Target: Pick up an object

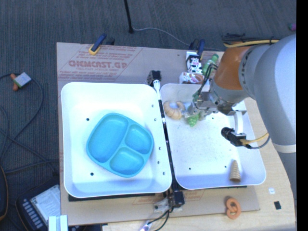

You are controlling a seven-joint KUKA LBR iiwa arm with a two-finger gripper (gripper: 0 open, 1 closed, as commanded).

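The grey arm (276, 90), with its orange band (228, 71), looms largest, reaching in from the right over the back of the right bin (216, 170). Its gripper (202, 106) is down at the far left corner of that bin, and whether it is apart or closed cannot be told from here, since the wrist covers it. A small green object (192, 121) lies on the bin floor just beneath and in front of the gripper, seemingly touching it. Just to its left, a tan rounded object (173, 110) rests near the bin's left wall. A black part with a yellow cable (233, 136) hangs off the arm over the bin's right side. In the near right corner of the same bin lies a ridged tan cone (235, 170), well apart from the gripper. The left bin (77, 172) holds a blue divided plate (120, 144). An orange ring-shaped item (233, 208) lies on the cardboard (96, 64) in front of the right bin.
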